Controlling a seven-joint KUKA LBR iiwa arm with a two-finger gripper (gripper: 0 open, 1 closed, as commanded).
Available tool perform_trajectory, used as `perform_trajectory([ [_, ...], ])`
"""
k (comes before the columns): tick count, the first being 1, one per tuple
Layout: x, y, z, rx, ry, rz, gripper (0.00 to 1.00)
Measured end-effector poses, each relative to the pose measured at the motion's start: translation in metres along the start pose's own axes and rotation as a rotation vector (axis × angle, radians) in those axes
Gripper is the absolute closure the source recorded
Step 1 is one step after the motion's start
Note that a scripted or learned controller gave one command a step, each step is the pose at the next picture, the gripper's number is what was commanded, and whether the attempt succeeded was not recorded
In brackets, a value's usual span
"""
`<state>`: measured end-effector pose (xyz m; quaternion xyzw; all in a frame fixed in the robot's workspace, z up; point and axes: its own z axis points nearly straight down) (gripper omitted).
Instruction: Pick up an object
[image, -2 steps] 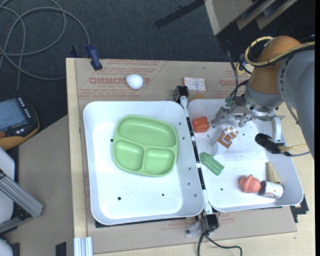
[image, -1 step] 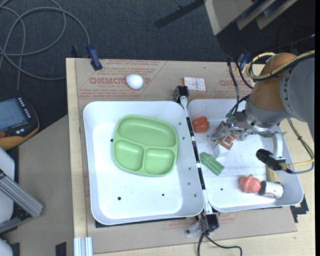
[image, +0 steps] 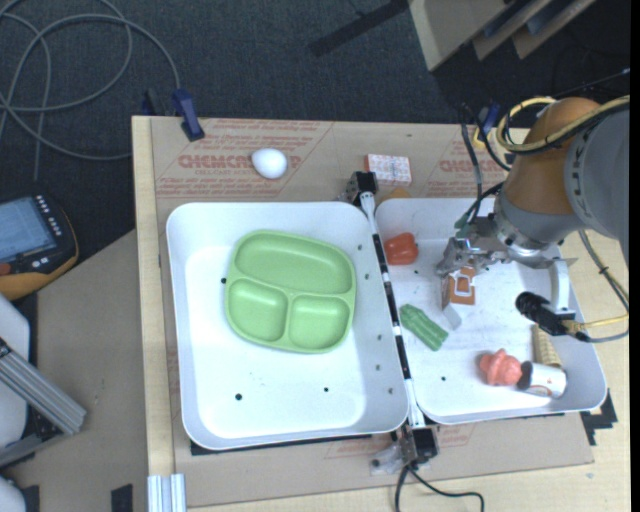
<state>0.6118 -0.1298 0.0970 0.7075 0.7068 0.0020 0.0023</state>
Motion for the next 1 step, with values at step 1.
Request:
perform_trajectory([
  [1,0.046,-0.0458,-0.1176,0.004,0.0,-0.002,1.0],
])
